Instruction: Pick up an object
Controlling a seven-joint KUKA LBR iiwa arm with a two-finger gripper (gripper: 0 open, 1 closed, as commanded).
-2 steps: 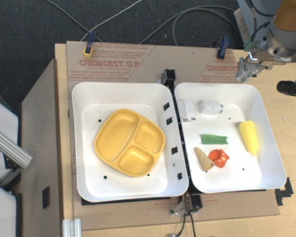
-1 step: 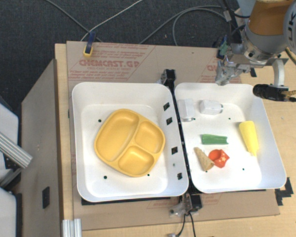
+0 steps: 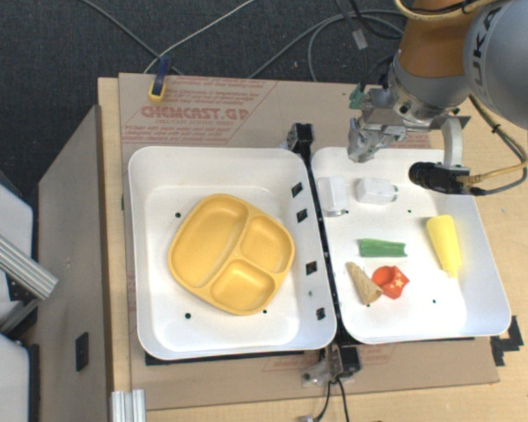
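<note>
We see the pincer [image 3: 367,150] hanging over the back-left corner of the right bin [image 3: 488,310], w/ nothing between its fingers; we can't tell if they're open or closed. In that bin: a white block [image 3: 375,191] near the back edge, just beside the pincer; a green strip [image 3: 382,249] mid-bin; a yellow corn-like piece [image 3: 444,243] toward the right edge; a red piece [image 3: 390,280] touching a tan wedge [image 3: 363,283] toward the front. The left bin [image 3: 150,323] holds a yellow divided tray [image 3: 231,253], approx. centred. Both bins sit on the bench [image 3: 79,236].
</note>
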